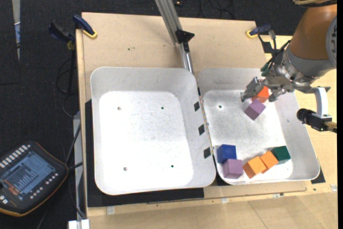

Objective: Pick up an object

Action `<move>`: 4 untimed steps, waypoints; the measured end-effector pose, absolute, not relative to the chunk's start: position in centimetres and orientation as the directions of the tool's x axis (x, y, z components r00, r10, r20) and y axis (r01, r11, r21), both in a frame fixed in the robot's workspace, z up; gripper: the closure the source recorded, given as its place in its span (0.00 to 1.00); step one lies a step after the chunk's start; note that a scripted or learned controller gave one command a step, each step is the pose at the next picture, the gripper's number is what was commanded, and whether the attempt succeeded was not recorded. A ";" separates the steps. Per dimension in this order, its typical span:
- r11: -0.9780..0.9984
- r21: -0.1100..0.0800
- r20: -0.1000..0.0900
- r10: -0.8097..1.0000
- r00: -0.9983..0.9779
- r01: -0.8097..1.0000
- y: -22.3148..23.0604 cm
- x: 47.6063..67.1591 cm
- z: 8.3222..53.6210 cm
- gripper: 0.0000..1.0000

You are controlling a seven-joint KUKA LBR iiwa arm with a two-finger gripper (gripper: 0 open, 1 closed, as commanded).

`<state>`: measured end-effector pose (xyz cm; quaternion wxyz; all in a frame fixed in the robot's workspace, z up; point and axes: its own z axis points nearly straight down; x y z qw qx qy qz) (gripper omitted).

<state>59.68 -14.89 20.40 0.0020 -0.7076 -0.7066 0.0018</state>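
Observation:
My gripper hangs over the upper part of the right bin. A small orange block shows between its two grey fingers, which are closed on it. A purple block sits tilted just below and left of the fingertips, touching or nearly touching the orange block. I cannot tell whether the purple block rests on the bin floor.
Along the right bin's front edge lie a blue block, a second purple block, two orange blocks and a green block. The left bin stands beside it. A metal pole slants over the bench.

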 end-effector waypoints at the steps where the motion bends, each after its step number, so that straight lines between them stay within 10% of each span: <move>1: 0.002 -0.004 0.000 1.000 -0.002 1.000 -14.4 60.4 15.6 0.00; 2: -0.001 0.020 -0.007 1.000 0.001 1.000 -14.0 61.1 12.3 0.00; 3: 0.000 0.021 -0.007 1.000 0.001 1.000 -13.9 61.2 13.2 1.00; 4: 0.001 0.006 -0.002 1.000 -0.001 1.000 -14.7 62.0 18.2 1.00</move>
